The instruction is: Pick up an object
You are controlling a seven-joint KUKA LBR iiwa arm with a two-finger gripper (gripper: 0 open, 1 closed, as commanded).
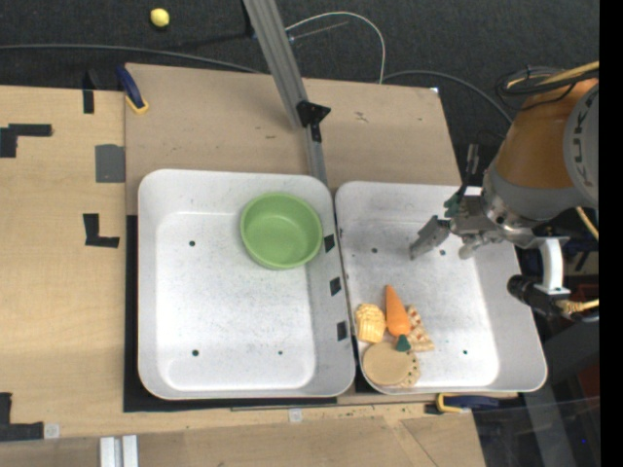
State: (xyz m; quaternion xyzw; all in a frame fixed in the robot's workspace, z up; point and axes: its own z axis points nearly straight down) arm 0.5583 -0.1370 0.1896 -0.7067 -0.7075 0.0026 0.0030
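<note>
Round tan disc beside carrot, end effector spread open, holding nothing

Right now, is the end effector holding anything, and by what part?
Nothing is held. The end effector is open over bare floor of the right bin, apart from the carrot and other toys near the bin's front edge.

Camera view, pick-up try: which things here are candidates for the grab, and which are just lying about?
Candidates:
orange toy carrot
yellow corn cob
round tan disc
green plastic bowl

Lying about:
small yellow ball on the dark floor
blue clamp at the bench edge
</note>
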